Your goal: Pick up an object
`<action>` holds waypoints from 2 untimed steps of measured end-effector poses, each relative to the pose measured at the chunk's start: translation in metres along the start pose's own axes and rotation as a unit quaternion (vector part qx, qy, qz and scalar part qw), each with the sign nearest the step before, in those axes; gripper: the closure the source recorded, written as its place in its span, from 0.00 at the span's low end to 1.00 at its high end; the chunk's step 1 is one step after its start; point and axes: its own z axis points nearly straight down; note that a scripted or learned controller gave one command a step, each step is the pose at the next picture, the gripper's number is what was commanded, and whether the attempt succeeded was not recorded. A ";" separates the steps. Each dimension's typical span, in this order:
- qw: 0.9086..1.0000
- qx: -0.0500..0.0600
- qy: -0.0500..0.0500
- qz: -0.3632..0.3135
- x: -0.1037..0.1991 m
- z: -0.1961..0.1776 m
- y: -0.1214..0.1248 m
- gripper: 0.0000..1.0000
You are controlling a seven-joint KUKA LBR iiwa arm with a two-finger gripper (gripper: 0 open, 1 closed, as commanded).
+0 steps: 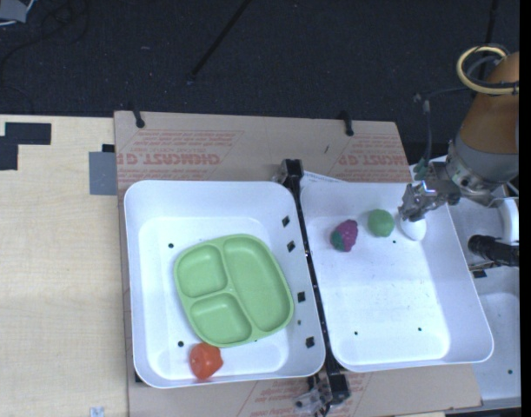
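Two white bins sit side by side: the left bin (pixel 148 233) holds one green divided plate (pixel 233 289) and one orange-red object (pixel 205 360) at its near edge. The right bin (pixel 404 320) holds one purple object (pixel 344 234) and one green ball (pixel 380 223) close together near its far side. The claw (pixel 414 207) hovers just right of the ball, over what may be a small white object (pixel 413 228); whether it is open or closed I cannot tell.

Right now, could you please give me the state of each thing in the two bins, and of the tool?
green divided plate: flat in the left bin, compartments bare.
orange-red object: loose beside the plate's near edge.
purple object: loose in the right bin.
green ball: loose, right of the purple object.
tool: over the right bin's far right corner.
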 end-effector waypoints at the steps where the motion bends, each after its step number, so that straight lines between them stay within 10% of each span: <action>1: 1.000 0.000 0.000 0.000 -0.001 -0.054 0.001 1.00; 2: 1.000 0.004 0.002 -0.001 0.060 -0.044 -0.010 1.00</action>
